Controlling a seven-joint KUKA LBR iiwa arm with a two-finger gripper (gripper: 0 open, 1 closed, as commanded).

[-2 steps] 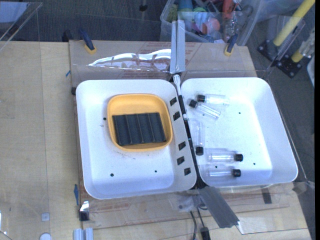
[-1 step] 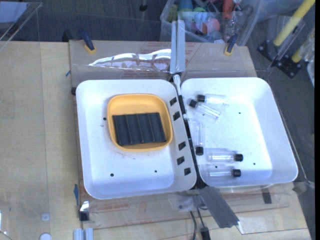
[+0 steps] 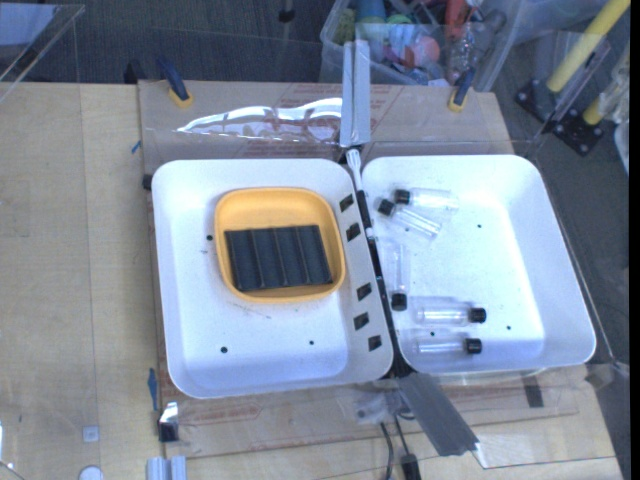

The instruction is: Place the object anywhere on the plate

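Observation:
A yellow square plate [image 3: 279, 206] with rounded corners lies in the left bin [image 3: 185, 298], towards its back. On the plate rests a dark grey ridged block [image 3: 277, 257], flat and roughly centred, slightly towards the plate's front edge. The right bin [image 3: 520, 258] holds several clear tubes with black caps: one at the back [image 3: 420, 200], one beside it [image 3: 408, 220], one upright along the divider [image 3: 393, 278], and two lying at the front [image 3: 448, 314] [image 3: 445, 347].
A raised divider [image 3: 362, 258] with black tabs runs between the two bins. A metal post [image 3: 355, 88] stands behind it. A clear box of colourful clutter [image 3: 420, 18] sits beyond the bench. Blue clamps [image 3: 176, 86] [image 3: 460, 90] hold the back edge.

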